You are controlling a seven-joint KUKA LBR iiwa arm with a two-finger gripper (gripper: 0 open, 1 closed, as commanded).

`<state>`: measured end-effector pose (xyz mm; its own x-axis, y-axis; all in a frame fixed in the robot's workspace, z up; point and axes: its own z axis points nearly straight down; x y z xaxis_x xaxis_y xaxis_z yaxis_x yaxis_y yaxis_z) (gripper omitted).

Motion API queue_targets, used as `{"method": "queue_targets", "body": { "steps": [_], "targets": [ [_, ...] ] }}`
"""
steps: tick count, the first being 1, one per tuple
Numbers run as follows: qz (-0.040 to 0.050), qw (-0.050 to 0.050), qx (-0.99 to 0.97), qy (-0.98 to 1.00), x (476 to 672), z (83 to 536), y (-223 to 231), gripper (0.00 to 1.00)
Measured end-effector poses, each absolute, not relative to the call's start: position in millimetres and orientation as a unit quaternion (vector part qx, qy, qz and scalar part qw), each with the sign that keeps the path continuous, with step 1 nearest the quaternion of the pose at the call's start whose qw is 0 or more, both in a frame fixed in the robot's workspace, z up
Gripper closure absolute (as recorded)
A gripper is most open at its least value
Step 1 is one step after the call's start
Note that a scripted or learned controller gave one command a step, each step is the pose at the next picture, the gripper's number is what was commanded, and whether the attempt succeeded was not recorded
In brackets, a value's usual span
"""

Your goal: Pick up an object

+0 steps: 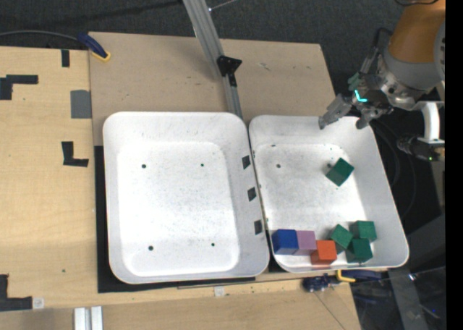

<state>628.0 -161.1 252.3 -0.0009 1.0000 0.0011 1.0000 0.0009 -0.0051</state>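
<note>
Dark grey flooring surrounds the bench [43, 176], whose pale wooden top carries black tape marks along its left part. On it you see two shallow white bins side by side, their rounded rims touching along the middle seam. Both bins have smooth, matte, faintly speckled floors.

The left bin [116, 198] offers a broad, flat floor with raised rounded edges on all four sides. The right bin [289, 133] has open floor across its upper and left portions. A slanted metal rail [199, 10] descends from the top of the view and ends at a black bracket [229, 66] just above the seam between the bins.

Locate the task objects in the right bin. A dark green block [338, 172] lies tilted and alone near the middle-right of that floor, well apart from the rest. Along the lower rim you find a tight cluster: a blue cube [285, 241], a lilac cube [306, 240], an orange cube [325, 251] and three green blocks [354, 240], touching or just beside one another.

The gripper [346, 113] hangs over the upper right corner of the right bin, at its rim. Its two fingers stand spread apart with nothing between them. Above it you see the grey arm with its orange band [416, 32].
</note>
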Motion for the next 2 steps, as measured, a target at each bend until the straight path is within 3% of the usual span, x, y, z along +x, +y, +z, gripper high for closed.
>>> {"method": "queue_targets", "body": {
  "steps": [1, 2],
  "targets": [
    [0.0008, 0.0, -0.706, -0.708, 628.7, 254.8, -161.3, 0.0],
    [0.0029, 0.003, -0.707, -0.707, 624.1, 190.3, -160.1, 0.0]
  ]
}}
